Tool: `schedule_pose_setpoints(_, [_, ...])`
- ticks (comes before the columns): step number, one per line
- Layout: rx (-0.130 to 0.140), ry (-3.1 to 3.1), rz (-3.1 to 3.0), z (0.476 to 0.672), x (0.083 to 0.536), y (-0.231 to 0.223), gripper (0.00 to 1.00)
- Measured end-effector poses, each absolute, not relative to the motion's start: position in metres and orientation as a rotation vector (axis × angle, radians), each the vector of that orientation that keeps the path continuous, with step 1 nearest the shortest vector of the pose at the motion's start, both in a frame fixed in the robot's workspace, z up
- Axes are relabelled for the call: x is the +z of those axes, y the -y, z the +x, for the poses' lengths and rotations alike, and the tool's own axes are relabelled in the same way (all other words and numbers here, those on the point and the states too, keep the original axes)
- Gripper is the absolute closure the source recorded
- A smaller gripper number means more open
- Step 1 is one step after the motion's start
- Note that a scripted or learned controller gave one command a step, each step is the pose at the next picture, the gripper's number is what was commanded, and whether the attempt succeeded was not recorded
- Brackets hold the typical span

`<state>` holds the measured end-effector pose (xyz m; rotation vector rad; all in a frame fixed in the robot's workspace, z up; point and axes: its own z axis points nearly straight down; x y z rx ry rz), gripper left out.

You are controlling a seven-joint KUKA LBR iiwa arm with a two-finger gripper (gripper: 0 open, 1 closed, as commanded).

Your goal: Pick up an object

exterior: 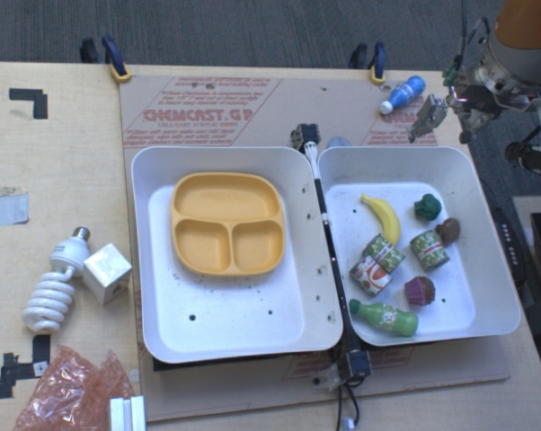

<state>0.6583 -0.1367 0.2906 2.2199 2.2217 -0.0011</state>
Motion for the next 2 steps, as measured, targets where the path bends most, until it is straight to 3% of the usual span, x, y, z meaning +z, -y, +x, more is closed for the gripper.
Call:
schedule_pose_setpoints(1, [-0.001,-2.220,2.222,0.659,0.129,0.136,0.00])
schedule_pose_setpoints(2, [-0.001,-2.220,2.223,0.585,0.092,0.131,0.00])
